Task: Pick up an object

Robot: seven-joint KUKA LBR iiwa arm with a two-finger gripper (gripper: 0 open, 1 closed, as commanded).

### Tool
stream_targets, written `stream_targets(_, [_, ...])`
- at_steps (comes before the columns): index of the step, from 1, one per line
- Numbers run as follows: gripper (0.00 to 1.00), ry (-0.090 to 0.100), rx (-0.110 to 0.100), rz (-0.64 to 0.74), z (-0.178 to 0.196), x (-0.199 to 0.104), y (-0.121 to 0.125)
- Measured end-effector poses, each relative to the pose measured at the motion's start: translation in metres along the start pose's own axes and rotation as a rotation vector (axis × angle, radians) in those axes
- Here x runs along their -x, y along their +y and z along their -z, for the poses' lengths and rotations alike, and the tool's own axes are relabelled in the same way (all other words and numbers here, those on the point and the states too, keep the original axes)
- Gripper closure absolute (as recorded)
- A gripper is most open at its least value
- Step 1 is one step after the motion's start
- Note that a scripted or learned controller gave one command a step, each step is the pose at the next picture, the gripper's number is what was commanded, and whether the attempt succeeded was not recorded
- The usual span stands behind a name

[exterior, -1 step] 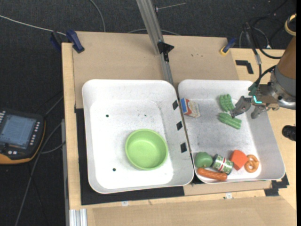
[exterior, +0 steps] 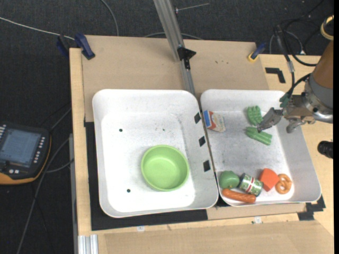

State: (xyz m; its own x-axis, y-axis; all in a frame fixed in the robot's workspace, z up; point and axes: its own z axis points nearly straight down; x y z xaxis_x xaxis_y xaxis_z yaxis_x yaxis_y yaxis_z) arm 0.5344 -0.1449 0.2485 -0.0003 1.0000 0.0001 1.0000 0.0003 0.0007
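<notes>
I see two white bins, left (exterior: pixel 106 110) and right (exterior: pixel 302 157), in smooth, slightly speckled plastic. The green bowl (exterior: pixel 164 167) at lower centre looks matt plastic. The bench (exterior: pixel 132 62) reads as pale, unvarnished wood. The post (exterior: pixel 168 20) at top centre is brushed metal. The dark floor (exterior: pixel 32 62) looks rough, like carpet.

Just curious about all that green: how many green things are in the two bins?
4: a bowl in the left bin, two toothed pieces by the arm, and a rounded one at the right bin's front.
</notes>
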Motion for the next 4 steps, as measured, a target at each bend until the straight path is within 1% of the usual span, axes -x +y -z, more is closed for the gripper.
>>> stream_targets(1, [0.0, 0.001, -0.005, 0.0, -0.052, -0.009, -0.006])
stream_targets(2, [0.0, 0.001, -0.005, 0.0, -0.105, -0.013, 0.003])
stream_targets(3, [0.0, 0.001, -0.005, 0.0, -0.155, -0.013, 0.002])
stream_targets(4, [1.0, 0.0, 0.0, 0.0, -0.142, -0.013, 0.003])
